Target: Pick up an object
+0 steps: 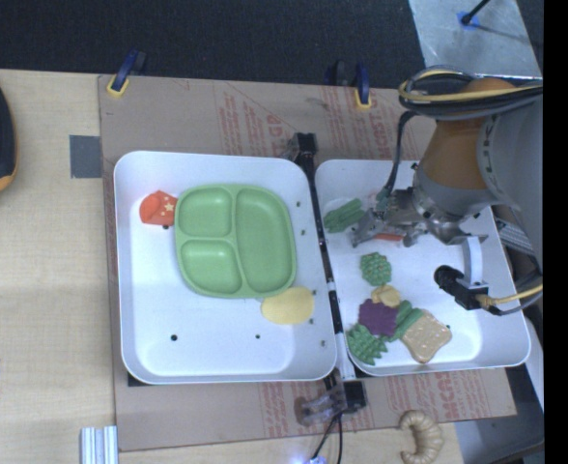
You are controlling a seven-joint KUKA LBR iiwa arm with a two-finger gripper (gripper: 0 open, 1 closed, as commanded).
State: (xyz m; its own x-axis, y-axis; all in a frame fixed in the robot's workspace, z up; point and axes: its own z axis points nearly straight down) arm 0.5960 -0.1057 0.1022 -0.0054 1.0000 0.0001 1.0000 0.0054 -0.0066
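My gripper (384,224) is low in the upper part of the right bin (492,356), under the grey and orange arm (468,158). A green toy vegetable (342,216) lies just left of it, close to or touching it. A knobbly green piece (375,266) lies just below the gripper. A small red-orange bit (392,236) peeks out at the gripper's lower edge; what it is stays unclear. Further down the bin lie a purple grape bunch (378,316), a small yellow piece (386,295), a toast slice (426,336) and a leafy green piece (363,344).
The left bin (139,336) holds a green divided plate (236,240), a red piece with a yellow star (157,208) and a pale yellow piece (287,306). A black cable end (455,286) hangs over the right bin. A tan curled object (422,436) lies on the bench below the bins.
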